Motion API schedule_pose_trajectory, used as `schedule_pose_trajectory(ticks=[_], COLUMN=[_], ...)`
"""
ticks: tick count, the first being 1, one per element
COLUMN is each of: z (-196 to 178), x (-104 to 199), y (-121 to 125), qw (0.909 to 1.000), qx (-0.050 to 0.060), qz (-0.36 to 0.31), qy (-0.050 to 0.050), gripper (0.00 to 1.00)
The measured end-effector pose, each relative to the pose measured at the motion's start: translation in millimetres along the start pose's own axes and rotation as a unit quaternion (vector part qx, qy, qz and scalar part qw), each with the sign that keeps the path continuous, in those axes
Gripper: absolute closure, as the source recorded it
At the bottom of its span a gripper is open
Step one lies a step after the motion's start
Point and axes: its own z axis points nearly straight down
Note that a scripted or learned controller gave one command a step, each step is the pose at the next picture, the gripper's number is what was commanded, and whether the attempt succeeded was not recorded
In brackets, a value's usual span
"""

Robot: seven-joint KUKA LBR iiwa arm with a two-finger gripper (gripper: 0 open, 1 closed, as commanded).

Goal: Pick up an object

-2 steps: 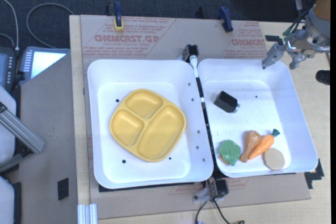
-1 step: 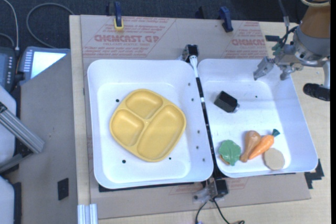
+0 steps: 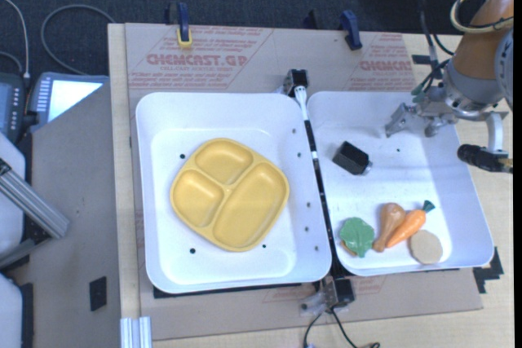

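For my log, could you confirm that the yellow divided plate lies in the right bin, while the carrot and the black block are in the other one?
Not quite: the camera view shows the yellow divided plate in the left bin. The carrot and black block are indeed in the other one, the right bin.

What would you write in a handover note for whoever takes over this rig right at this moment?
Gripper: over the far part of the right bin, with nothing between its fingers; I cannot tell whether they are open or shut.
Right bin: black block near the middle; along the near edge a green broccoli piece, a tan drumstick-like piece, a carrot and a round beige piece.
Left bin: a yellow divided plate.
Done: nothing lifted yet.
Left: choose a thing, likely the black block, which lies nearest the gripper, then descend, grasp and lift.
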Motion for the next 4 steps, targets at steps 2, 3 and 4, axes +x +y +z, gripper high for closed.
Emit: schedule_pose_trajectory(ticks=[2,3,4], z=[-66.0,-128.9,-148.0], x=[8.2,10.1,10.0], y=[8.0,8.6,9.4], qw=[1.0,1.0,1.0], qx=[-0.003,-0.003,-0.003], qz=[-0.001,0.0,0.0], qy=[-0.001,-0.001,-0.001], gripper=[1.0,1.0,1.0])
